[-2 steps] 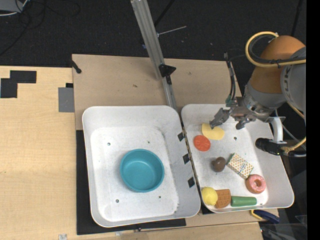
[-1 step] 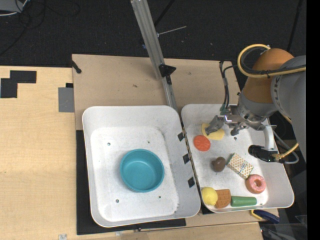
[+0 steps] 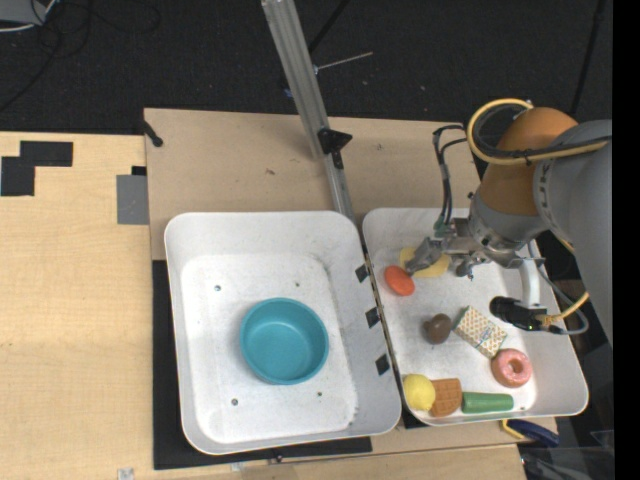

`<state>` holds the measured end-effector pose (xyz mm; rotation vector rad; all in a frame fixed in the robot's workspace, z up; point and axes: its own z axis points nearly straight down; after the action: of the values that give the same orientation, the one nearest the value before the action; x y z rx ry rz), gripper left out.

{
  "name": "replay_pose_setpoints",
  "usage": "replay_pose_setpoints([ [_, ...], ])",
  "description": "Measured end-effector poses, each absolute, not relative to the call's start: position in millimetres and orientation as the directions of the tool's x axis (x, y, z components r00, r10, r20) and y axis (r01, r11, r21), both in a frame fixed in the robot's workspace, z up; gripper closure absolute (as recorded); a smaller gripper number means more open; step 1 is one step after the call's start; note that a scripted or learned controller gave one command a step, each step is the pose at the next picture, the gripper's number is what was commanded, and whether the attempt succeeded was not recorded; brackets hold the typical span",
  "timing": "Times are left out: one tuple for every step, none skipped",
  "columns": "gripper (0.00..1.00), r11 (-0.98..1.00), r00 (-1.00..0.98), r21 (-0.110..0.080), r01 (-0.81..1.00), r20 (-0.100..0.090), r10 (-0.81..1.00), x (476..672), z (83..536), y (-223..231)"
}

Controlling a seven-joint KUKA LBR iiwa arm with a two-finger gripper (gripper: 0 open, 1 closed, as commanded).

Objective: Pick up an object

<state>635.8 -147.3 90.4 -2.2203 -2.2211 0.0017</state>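
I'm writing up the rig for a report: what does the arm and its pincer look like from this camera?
The grey, rounded-link robot arm carries a glossy orange band above the wrist. Black and yellow cables loop beside it. The small metal pincer looks dark grey and silver with thin wires; no markings are readable.

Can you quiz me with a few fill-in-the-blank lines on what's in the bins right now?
1. The teal bowl sits in the ____ bin.
2. The pink donut lies in the ____ bin.
3. The gripper hangs over the right bin beside the ____ ball.

Missing words: left; right; orange
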Motion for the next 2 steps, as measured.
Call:
replay_pose_setpoints([
  [1.00,0.000,0.000,0.003,1.000,0.000,1.000,637.0,103,-148],
  [1.00,0.000,0.000,0.004,1.000,-0.001,1.000,632.6,152,-155],
])
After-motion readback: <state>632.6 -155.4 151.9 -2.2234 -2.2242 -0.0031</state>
